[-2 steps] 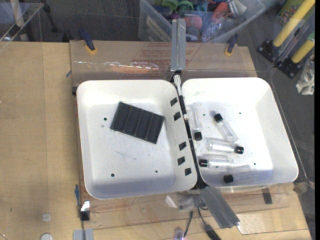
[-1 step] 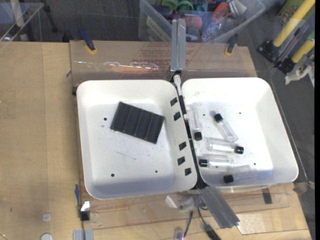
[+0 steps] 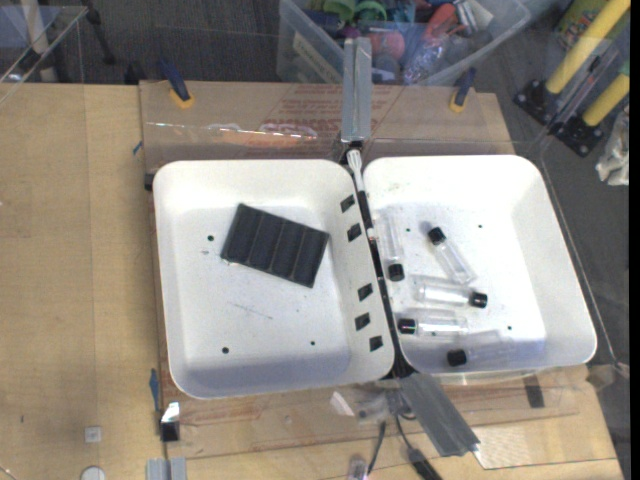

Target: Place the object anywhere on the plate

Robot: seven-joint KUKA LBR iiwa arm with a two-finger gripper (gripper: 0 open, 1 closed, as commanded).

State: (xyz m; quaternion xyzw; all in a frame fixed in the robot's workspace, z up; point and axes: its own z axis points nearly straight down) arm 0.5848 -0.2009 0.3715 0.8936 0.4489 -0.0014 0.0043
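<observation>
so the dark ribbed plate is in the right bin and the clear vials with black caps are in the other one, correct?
Not quite. The camera view shows the dark ribbed plate lying flat in the left bin, not the right. The clear vials with black caps are in the other one, the right bin, scattered toward the divider side.

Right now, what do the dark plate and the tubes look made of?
Dark plate: matte black, ribbed; likely plastic or rubber, no glare. Tubes: clear plastic or glass, the white bin shows through them; black caps, probably plastic.
</observation>
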